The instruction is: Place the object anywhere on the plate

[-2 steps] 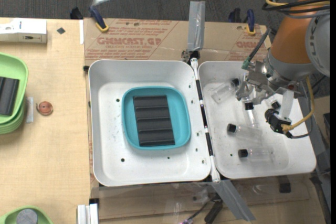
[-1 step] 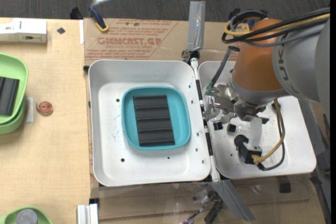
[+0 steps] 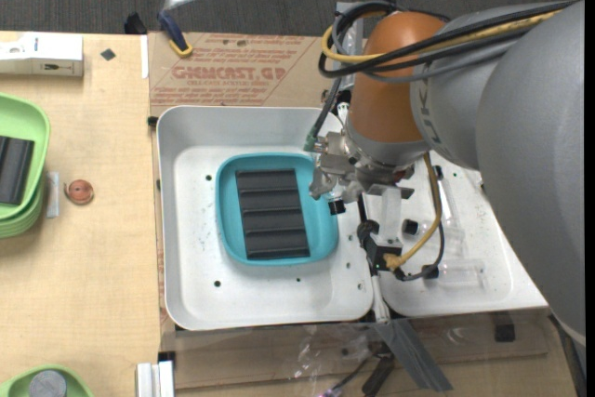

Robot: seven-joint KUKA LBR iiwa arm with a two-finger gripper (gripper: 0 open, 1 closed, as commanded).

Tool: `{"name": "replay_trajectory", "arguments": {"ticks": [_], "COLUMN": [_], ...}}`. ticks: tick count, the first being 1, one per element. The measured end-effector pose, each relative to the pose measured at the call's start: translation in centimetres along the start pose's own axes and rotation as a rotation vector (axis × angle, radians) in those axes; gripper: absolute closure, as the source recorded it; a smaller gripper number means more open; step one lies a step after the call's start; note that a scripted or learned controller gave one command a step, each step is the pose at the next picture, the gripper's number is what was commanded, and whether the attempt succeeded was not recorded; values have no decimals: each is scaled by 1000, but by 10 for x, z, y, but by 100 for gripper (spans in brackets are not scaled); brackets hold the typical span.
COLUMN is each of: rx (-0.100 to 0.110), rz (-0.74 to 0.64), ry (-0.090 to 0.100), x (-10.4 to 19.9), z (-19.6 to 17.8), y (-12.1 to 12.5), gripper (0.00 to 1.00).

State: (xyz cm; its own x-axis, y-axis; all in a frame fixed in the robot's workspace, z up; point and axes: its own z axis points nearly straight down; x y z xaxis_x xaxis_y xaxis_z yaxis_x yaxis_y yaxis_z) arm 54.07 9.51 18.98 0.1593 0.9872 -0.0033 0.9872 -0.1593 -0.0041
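- Plainly, the arm [image 3: 483, 79] looms largest, covering much of the right bin [image 3: 483, 284].
- The left bin [image 3: 186, 228] holds the teal plate [image 3: 228, 228].
- The dark ribbed block [image 3: 271, 211] lies flat on that plate. We judge it stiff and light, best gripped across its long sides.
- The gripper [image 3: 327, 186] hangs over the plate's right rim. We cannot tell whether it is clenched or released.
- The yellow cable [image 3: 418, 246] dangles nearby, and we think it might snag.

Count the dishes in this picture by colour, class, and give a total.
Blue plate: 1
Green dish: 1, at the left edge
White bins: 2, with the second mostly under the arm
Total: 4
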Motion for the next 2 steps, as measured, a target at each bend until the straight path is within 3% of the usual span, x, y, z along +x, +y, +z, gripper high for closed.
{"name": "replay_trajectory", "arguments": {"ticks": [1,2], "rx": [0,-1], "rz": [1,6], "ry": [0,0], "x": [0,-63], "z": [0,0], "y": [0,27], "gripper": [0,0]}}
